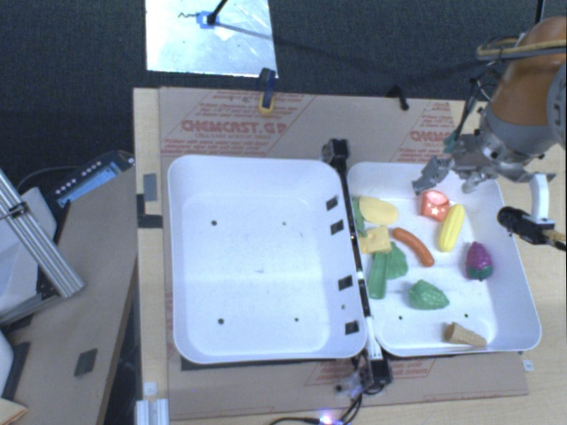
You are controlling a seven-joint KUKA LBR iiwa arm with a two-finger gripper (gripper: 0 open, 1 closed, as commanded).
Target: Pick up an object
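My gripper hangs over the far part of the right bin, just above a red toy; I cannot tell its state. Beside the red toy lie a corn cob, a sausage and a purple fruit. Yellow pieces lie near the divider. A green vegetable lies nearer.

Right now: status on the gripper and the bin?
Gripper hovering over right bin, nothing visibly held. Red toy just below it. Corn and sausage crowd close alongside.
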